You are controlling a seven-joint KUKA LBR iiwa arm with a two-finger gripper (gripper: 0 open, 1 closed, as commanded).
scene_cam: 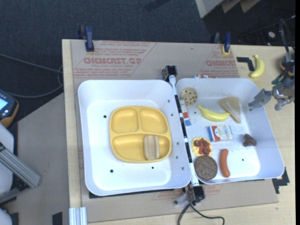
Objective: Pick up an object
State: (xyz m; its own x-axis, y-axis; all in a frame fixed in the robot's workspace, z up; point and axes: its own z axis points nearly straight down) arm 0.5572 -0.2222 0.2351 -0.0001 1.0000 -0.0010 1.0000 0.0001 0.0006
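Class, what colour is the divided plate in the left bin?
Yellow: the divided plate shows clearly in the camera view, with a tan bread-like item on it.

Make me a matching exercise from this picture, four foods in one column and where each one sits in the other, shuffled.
Things:
1. cookie
2. bread slice
3. sausage
4. burger patty

Places:
A. right bin, front edge, beside the divider
B. on the yellow plate, front compartment
C. right bin, back left corner
D. right bin, front, just right of the round brown item

Pairs: 1-C, 2-B, 3-D, 4-A
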